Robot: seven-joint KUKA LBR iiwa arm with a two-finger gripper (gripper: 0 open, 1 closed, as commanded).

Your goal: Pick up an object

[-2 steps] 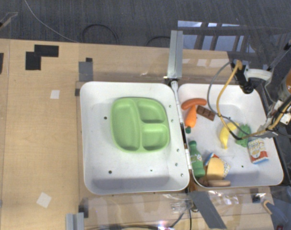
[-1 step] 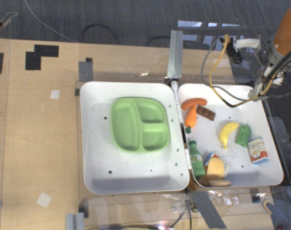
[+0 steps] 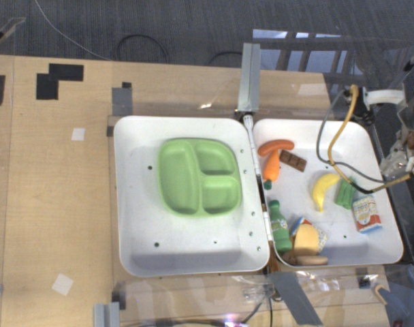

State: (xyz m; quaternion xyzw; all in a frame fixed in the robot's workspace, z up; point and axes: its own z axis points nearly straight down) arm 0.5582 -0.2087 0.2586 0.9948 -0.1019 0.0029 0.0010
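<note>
Two white bins side by side on the wooden tabletop (image 3: 50,203), split by a narrow metal divider (image 3: 256,182).

Left bin (image 3: 135,251): holds a green sectioned plate (image 3: 199,176), sitting centre, a bit toward the far side. Wide bare white floor all around it, most on the near side and left.

Right bin (image 3: 377,244): crowded. Orange sausage (image 3: 276,146) at far left corner, carrot (image 3: 271,167) just near of it against the divider, brown chocolate bar (image 3: 293,160) touching the carrot's right. Yellow banana (image 3: 323,188) mid-bin, curved, standing roughly far-to-near; green block (image 3: 344,193) just beside its right. Small red-and-white carton (image 3: 367,213) near the right wall, tilted. Green bottle (image 3: 280,225) lies along the divider at near left; a cheese wedge (image 3: 306,237) and a crinkly clear wrapper (image 3: 321,237) are packed beside it, a brown stick-shaped item (image 3: 308,259) at the near rim. Open floor: the far right part of the bin and a patch near centre-right, between carton and cheese.

Arm (image 3: 408,125) comes in at the right edge, over the right bin's right wall. Claw (image 3: 402,157) is partly cut off and cluttered by cables; can't tell if it is open or closed. A yellow-and-black cable (image 3: 335,138) loops over the far right of the bin, above the banana area. Nothing visibly held.
</note>
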